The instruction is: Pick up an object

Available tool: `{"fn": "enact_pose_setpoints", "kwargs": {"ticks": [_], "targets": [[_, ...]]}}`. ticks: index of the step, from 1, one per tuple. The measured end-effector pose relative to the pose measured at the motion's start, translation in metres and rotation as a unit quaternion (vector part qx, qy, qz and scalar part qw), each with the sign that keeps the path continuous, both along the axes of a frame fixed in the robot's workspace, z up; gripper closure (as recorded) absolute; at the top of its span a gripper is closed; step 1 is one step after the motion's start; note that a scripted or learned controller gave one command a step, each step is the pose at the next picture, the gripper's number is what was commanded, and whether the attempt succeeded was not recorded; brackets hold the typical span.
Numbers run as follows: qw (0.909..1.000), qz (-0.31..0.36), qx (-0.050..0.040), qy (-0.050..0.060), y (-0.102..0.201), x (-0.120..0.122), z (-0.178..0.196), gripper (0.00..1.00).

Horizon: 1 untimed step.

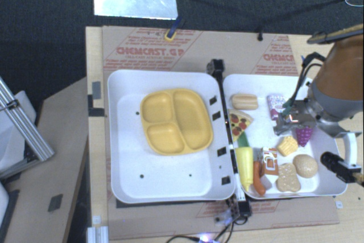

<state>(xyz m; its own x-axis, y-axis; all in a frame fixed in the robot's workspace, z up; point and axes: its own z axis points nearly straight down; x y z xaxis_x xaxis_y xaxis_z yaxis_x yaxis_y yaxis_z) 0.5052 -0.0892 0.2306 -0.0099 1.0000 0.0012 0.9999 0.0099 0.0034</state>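
My gripper (286, 120) hangs over the right bin (257, 86), its tip just above the bin floor between a purple-and-white packet (276, 103) and a yellow cheese wedge (287, 145). A bunch of purple grapes (305, 134) lies right beside it. Other toy foods fill this bin: a hot dog bun (244, 102), a pizza slice (239, 120), a corn cob (244, 161), a carrot (259, 177), a small carton (269, 160), a cookie (288, 177) and a round bread roll (306, 165).
The left bin (128, 176) holds a yellow three-part divided plate (176, 121). Black clips (222, 134) run down the seam between the two bins. The arm's grey and orange body (341, 82) covers the right bin's far right side.
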Motion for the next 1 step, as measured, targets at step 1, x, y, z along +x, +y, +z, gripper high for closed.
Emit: {"fn": "enact_pose_setpoints", "kwargs": {"ticks": [1], "targets": [[1.0, -0.001, -0.0002, 0.001, 0.0317, -0.0131, -0.008, 1.0]]}}
